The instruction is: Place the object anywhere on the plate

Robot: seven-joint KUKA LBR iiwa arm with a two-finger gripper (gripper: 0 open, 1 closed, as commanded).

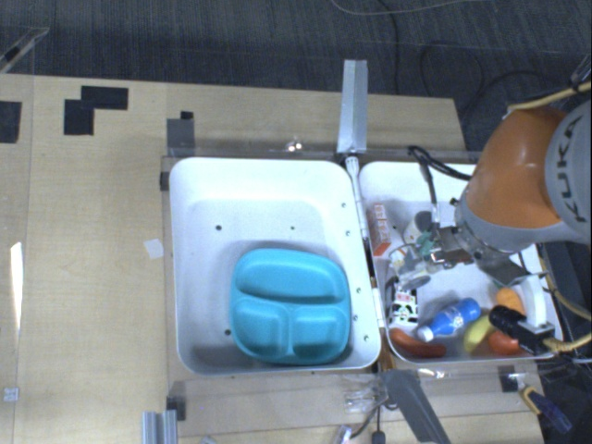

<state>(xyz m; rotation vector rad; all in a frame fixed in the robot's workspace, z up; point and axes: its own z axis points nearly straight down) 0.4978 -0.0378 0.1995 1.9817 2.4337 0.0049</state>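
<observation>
Pale wooden bench [92,276] runs under me, with dark carpet [185,26] beyond its far edge and two white bins set side by side on it. My gripper [418,252] hangs low over the middle of the right bin [393,188], reached in from the right. I cannot tell how far open it is, and I see nothing that I could say it has hold of.

What I am to move lies in this right bin, among the clutter at its near end. A printed packet [400,305] lies just near of my gripper against the bin's left wall. A blue bottle [451,319] lies slanted to the packet's right, with a yellow piece [476,331] touching it, a red piece [421,348] at the near wall and an orange piece [509,297] further right. I judge the packet the likeliest pick, since it is closest below me.

My target, the blue plate [242,326], sits in the near half of the left bin [199,248]. It has one long compartment on its far side and two smaller ones on its near side. From my gripper it lies to the left and a little nearer, across the wall that the two bins share. Its long axis runs left to right, so once I carry something over that wall, any of the three compartments will serve.
</observation>
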